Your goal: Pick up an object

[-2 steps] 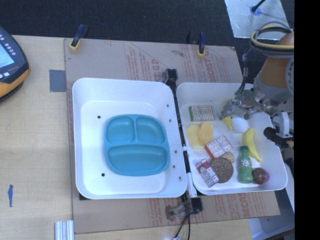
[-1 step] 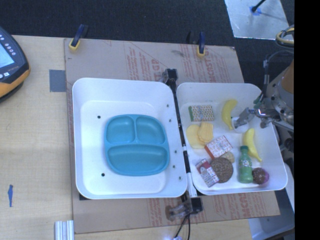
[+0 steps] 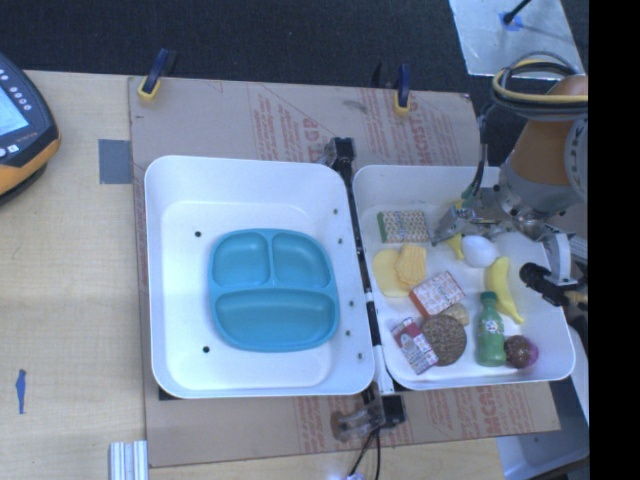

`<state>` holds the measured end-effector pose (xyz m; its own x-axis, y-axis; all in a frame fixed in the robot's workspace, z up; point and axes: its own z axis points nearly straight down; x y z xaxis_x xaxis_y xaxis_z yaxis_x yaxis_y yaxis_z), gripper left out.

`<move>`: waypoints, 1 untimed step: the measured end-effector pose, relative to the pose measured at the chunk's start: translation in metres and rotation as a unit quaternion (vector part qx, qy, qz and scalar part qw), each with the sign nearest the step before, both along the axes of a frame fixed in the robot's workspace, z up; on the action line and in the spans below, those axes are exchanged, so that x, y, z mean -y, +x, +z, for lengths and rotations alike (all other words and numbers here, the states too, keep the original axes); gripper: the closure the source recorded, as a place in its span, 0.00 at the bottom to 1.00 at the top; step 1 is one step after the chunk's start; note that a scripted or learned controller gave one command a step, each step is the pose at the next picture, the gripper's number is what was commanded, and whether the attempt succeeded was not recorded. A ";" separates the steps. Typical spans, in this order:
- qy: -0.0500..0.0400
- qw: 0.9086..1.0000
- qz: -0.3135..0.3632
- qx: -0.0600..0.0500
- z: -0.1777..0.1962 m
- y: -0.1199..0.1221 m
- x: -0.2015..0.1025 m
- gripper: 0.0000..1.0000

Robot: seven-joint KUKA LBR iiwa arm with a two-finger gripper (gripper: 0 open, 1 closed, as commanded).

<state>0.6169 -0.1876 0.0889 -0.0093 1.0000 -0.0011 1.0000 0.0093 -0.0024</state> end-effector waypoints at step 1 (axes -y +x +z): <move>-0.001 1.000 0.000 0.000 0.014 -0.001 0.002 1.00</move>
